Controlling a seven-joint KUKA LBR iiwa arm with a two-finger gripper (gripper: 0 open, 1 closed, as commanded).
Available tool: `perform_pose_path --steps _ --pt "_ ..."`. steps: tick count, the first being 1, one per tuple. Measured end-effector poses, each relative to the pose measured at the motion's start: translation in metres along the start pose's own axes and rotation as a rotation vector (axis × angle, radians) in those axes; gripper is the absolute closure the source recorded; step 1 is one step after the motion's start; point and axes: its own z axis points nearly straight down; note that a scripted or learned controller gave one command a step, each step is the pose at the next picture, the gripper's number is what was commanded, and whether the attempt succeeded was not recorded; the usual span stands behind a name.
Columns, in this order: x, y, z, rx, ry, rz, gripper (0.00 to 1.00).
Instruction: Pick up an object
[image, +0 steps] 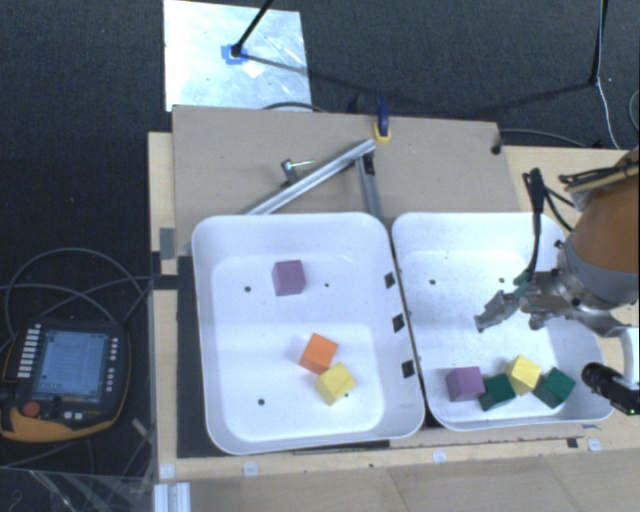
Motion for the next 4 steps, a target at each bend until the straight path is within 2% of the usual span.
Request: perform_pose_path --steps 1,2,3,4 --pt "0.0 0.0 0.0 -0.001 0.0 0.001 0.0" --pt "0.005 0.002 0.061 0.005 0.001 0.001 0.0" --pt "0.011 -0.007 0.115 0.006 0.001 0.002 0.0" --pt "0.011 -0.007 0.128 0.002 0.0 0.002 0.0"
